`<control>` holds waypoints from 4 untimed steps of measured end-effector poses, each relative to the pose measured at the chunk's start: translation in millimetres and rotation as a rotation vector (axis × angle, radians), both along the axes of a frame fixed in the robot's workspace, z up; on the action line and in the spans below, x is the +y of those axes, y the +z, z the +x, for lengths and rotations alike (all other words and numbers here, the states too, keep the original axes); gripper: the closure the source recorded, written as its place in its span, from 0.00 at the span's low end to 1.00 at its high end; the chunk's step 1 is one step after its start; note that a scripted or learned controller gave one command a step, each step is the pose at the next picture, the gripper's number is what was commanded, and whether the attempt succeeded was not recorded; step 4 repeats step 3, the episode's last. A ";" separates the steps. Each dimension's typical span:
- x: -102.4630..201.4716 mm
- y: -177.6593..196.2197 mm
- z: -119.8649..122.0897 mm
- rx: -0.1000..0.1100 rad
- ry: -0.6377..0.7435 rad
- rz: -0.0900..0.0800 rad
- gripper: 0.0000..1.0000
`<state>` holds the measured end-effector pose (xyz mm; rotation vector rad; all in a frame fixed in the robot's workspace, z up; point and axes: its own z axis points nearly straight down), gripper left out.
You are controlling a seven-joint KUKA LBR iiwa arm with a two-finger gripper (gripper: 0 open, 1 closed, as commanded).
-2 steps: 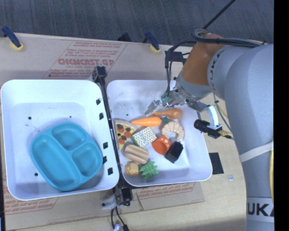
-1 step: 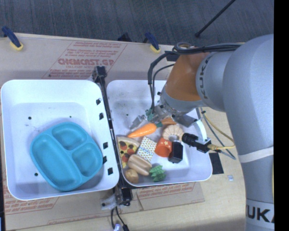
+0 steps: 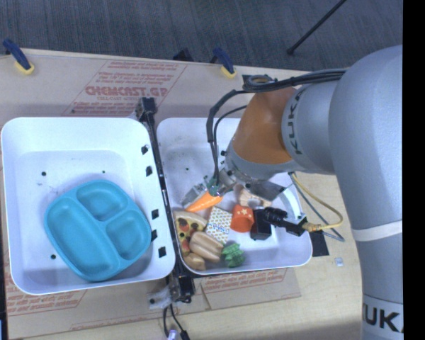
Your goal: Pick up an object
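My gripper [image 3: 207,188] is low in the right bin [image 3: 177,147], under the orange wrist band, just above an orange carrot [image 3: 204,202]. Toy food lies piled in the bin's front half: a pizza slice [image 3: 188,225], a patterned white and blue block [image 3: 218,223], a red piece [image 3: 242,218], a tan hot dog bun [image 3: 204,246] and green broccoli [image 3: 233,255]. The wrist hides the part of the bin behind the carrot. I cannot make out whether anything is held.
The left bin [image 3: 28,147] holds a blue divided plate [image 3: 98,229]. A black divider with clips [image 3: 154,183] runs between the bins. A black fitting and cables [image 3: 276,222] hang off the wrist over the right bin's front right.
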<state>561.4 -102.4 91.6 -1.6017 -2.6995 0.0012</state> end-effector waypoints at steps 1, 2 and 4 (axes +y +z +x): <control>2.4 0.2 -48.2 -0.001 -0.134 0.000 0.00; 2.4 10.3 -47.4 -0.001 -0.129 -0.001 1.00; -16.2 115.3 -84.4 -0.003 0.116 -0.001 1.00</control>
